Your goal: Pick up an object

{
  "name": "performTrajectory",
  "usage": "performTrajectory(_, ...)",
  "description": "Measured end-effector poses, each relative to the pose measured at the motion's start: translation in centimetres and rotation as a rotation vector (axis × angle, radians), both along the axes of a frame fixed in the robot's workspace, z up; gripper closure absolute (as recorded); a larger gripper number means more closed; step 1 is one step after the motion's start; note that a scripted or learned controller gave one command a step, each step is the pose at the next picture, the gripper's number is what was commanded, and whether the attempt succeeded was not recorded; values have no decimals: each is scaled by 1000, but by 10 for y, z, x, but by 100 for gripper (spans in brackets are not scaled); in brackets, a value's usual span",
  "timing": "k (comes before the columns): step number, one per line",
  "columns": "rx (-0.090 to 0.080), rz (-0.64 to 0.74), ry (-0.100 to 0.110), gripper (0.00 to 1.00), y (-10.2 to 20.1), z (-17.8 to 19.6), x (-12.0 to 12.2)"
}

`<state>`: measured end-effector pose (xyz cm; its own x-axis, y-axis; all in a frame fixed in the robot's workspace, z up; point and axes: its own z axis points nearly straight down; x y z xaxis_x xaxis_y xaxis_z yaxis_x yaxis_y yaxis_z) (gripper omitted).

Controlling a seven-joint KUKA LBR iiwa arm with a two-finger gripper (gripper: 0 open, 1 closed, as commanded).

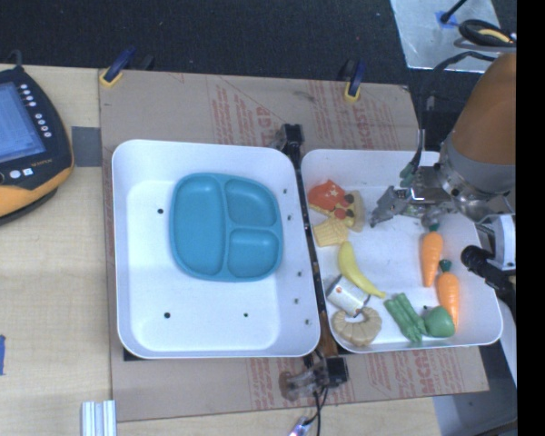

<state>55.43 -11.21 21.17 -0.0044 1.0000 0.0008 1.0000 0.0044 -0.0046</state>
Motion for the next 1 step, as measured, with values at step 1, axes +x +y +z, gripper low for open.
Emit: performTrajectory(1, -1, 0, 2, 0, -18, -121, -32)
